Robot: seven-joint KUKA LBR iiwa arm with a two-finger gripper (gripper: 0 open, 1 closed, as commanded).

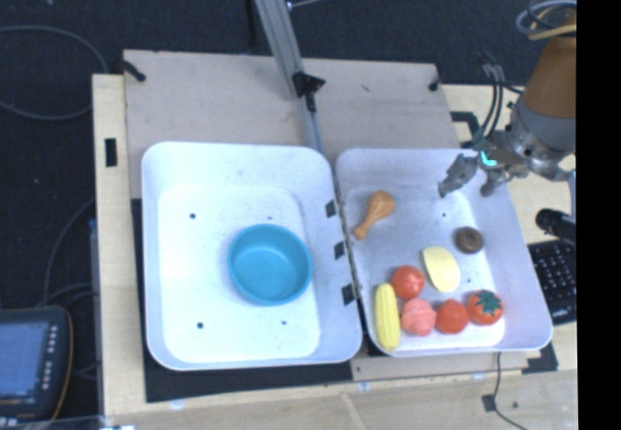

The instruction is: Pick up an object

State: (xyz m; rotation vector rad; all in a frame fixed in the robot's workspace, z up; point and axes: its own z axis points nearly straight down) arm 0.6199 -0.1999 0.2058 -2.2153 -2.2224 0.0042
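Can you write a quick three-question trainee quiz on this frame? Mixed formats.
1. True or false: the blue bowl sits in the left bin.
2. Which item lies nearest the gripper? A) corn cob B) small brown round piece C) blue bowl
3. Fill in: the tan drumstick-shaped toy lies in the ____ bin.

Key: 1 true; 2 B; 3 right

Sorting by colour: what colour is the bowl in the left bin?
Blue, seen in the camera view: bowl.
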